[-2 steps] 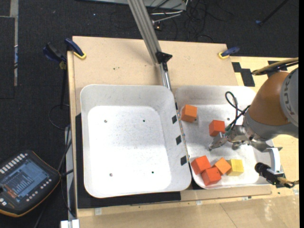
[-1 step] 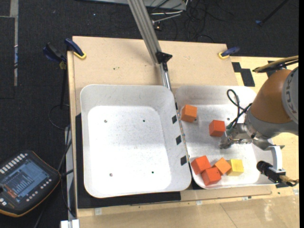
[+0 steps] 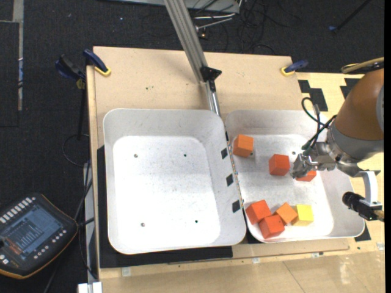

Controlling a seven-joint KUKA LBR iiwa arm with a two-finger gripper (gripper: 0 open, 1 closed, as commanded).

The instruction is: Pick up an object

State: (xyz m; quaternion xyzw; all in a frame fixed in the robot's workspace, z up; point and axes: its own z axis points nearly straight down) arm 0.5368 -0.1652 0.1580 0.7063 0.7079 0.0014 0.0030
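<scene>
White bins (image 3: 122, 133); orange cube (image 3: 244, 145), red cube (image 3: 279, 165), yellow cube (image 3: 304, 213); grey/orange arm (image 3: 360, 118).

Two bins sit side by side on the table (image 3: 153, 72) — left bin (image 3: 122, 163), right bin (image 3: 342, 224). In the right bin: two blocks (image 3: 244, 145) (image 3: 279, 164) toward the back, a cluster of four (image 3: 272, 226) at the front, and another block (image 3: 307, 176) touching the gripper (image 3: 302, 172) near its right side.

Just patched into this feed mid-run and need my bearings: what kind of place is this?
Most likely a robotics lab test cell, not a factory line: two white bins on a plywood bench clamped at its corners, a teach pendant on the dark floor, and coloured blocks as practice pieces.
</scene>
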